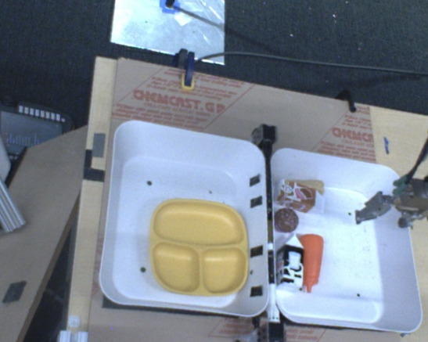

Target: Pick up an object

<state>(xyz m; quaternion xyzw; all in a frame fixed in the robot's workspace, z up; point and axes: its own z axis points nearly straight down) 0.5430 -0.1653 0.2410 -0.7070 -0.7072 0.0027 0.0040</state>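
My gripper (368,212) hangs over the right bin (384,309), near its right wall, and it holds nothing; I cannot tell how wide it stands from this angle. The objects cluster against the bin's left wall, well apart from me across bare white floor. Nearest is the orange carrot (310,260), lying with its long axis running from the far side toward the near rim. Just beside it, toward the left wall, sits a black-and-white item (290,265). Farther back lie a round brown piece (286,220) and a printed packet (300,193). I judge the carrot the likeliest pick: I must travel toward the left wall and close across its narrow width.
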